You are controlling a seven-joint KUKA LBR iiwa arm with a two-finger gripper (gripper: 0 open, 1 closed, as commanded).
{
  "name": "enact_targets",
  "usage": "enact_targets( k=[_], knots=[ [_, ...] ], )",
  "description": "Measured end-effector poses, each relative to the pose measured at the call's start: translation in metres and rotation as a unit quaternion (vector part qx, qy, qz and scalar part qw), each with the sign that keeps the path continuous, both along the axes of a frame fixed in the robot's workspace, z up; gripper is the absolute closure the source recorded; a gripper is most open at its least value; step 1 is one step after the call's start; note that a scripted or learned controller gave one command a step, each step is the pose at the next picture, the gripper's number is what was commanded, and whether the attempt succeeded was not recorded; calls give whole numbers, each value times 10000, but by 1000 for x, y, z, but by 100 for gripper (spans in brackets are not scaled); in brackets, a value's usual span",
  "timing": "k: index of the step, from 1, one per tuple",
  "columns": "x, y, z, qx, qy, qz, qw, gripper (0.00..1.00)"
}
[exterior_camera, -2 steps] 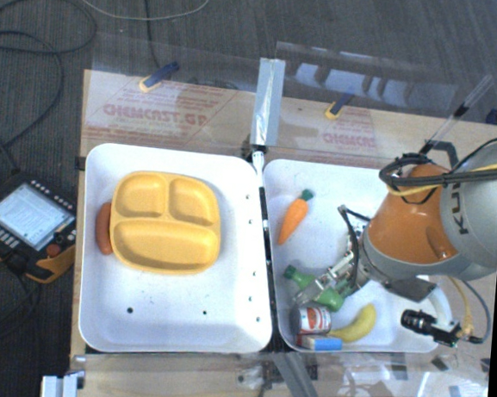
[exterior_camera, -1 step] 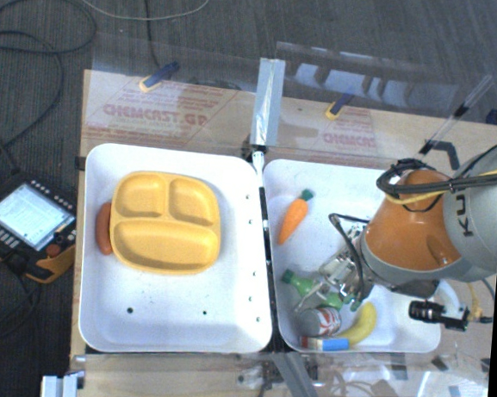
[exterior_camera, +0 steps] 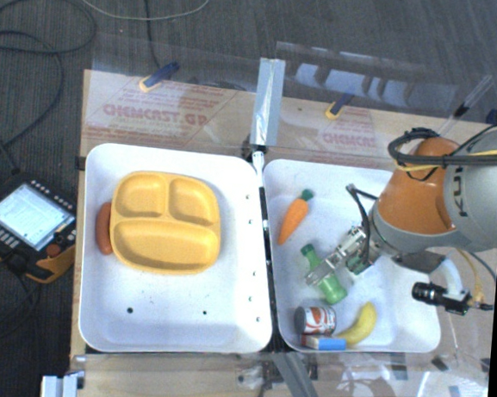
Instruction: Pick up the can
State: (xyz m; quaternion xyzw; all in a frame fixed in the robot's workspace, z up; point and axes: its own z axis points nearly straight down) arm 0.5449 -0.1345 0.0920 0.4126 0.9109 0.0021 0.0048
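Hovering over the right bin, the gripper sits directly above the green bottle; I cannot tell how its jaws stand or whether they touch the bottle. From my remote station I read the right bin's contents as follows. The can lies on its side near the front wall, just below the green bottle and apart from the gripper. A banana lies beside the can on its right. A blue item lies against the front wall under both. A toy carrot lies near the divider. The left bin holds a yellow sectioned tray with an orange object tucked at its left edge.
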Motion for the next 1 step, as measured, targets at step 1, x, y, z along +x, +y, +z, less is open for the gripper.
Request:
enact_targets(
  k=[1],
  knots=[
    [82, -7, 233, -15, 41, -1601, 9871, 0]
  ],
)
